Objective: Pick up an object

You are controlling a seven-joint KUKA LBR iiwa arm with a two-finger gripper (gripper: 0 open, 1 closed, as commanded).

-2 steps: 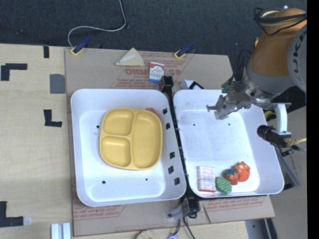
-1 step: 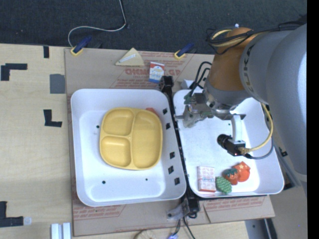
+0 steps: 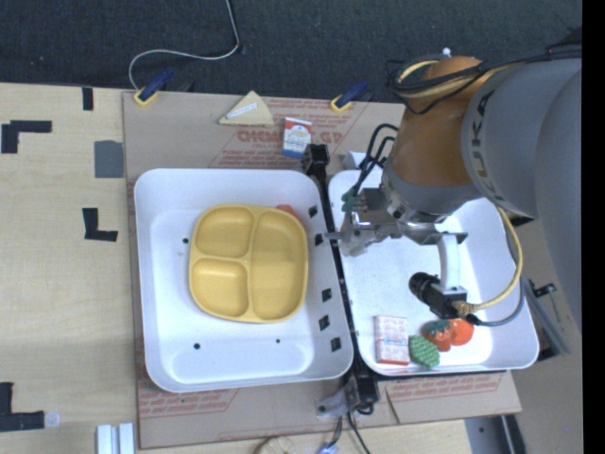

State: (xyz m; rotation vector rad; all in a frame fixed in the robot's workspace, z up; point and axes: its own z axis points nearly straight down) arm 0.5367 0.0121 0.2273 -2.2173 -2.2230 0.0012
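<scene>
My gripper [image 3: 362,233] hangs low over the left part of the right bin [image 3: 492,220], close to the divider between the bins. Near that bin's front edge lie a small white and red packet [image 3: 390,339], a green toy [image 3: 423,350] and a red-orange toy [image 3: 455,332], all apart from the gripper. The left bin [image 3: 161,253] holds a yellow divided plate [image 3: 250,261], and a small red thing [image 3: 286,210] peeks out at its far right rim. The wrist hides the back of the right bin.
Behind the bins, on the cardboard, stand a small red, white and blue carton [image 3: 297,137] and a pale triangular wedge [image 3: 249,111]. Blue clamps [image 3: 151,87] hold the cardboard's far edge. The big grey arm [image 3: 529,140] covers the right side.
</scene>
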